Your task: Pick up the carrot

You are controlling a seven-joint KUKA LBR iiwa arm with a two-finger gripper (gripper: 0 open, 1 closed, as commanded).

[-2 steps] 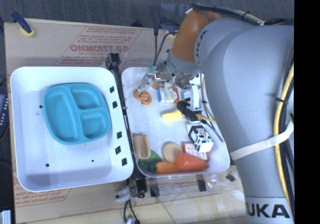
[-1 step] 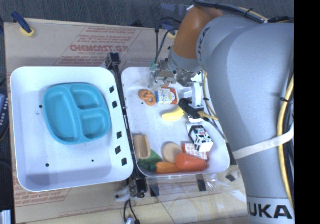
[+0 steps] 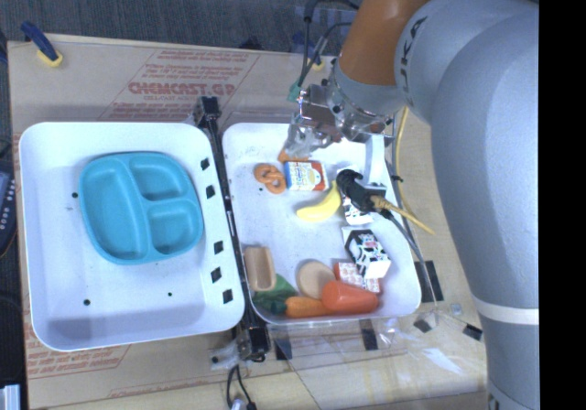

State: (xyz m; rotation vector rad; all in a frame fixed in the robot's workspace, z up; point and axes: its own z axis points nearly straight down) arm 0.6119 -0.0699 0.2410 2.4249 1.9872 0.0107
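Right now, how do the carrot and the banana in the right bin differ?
The carrot is orange with a green top; the banana is plain yellow. The carrot lies at the near edge of the right bin, crowded against other toy food; the banana lies near the middle, closer to the gripper. The carrot looks straight, the banana curved. Both lie flat, and the gripper touches neither.

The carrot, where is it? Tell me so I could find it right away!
Look in the right white bin, the one crowded with toy food, and go to its near edge at the bottom of the picture. The carrot lies there flat, between a green piece and a fat red pepper. It is the thin orange stick with a pointed shape.
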